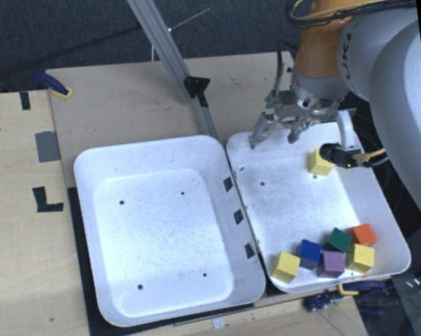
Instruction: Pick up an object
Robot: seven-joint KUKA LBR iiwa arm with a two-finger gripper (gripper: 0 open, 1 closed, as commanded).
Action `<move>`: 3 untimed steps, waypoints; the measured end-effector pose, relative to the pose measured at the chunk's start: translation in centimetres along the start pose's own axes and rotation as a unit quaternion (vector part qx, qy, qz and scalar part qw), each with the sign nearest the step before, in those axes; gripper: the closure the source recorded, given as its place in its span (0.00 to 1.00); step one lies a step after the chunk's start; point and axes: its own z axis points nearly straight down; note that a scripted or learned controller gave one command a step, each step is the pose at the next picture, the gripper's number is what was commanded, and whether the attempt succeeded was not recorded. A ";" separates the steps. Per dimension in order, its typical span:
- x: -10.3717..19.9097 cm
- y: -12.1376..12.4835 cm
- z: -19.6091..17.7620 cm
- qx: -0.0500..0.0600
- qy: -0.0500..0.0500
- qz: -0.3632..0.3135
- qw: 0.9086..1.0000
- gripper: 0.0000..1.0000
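Note:
My gripper hangs over the far rim of the right bin, its two fingers spread open with nothing between them. A yellow cube lies in the right bin just right of and nearer than the fingers, apart from them. At the bin's near edge sits a cluster of cubes: yellow, blue, purple, green, orange and another yellow.
The left bin lies beside the right one. A slanted metal pole with a black clamp stands behind the bins. The grey arm and its orange band fill the upper right.

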 end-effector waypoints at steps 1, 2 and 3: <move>0.2 -0.4 4.4 0.000 0.000 0.000 1.000 0.00; 0.3 -0.5 7.6 -0.001 0.000 -0.001 1.000 0.00; 0.3 -0.4 6.4 -0.002 0.000 -0.001 1.000 1.00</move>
